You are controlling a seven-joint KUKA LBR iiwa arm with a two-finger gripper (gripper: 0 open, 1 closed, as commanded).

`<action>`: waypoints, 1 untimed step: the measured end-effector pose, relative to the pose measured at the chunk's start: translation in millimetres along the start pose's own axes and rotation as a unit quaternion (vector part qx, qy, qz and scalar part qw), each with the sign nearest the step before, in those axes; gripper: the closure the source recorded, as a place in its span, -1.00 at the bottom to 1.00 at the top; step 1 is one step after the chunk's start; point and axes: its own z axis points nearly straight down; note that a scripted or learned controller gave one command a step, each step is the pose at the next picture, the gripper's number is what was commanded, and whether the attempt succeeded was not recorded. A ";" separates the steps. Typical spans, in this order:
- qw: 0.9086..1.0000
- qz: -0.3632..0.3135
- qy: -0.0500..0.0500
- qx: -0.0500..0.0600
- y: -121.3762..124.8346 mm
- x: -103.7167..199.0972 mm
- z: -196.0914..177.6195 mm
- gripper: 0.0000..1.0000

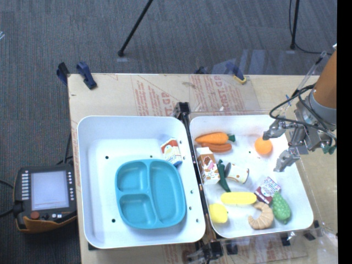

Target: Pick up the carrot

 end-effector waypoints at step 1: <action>1.000 0.012 0.006 -0.002 -15.1 -59.9 110.0 -1.00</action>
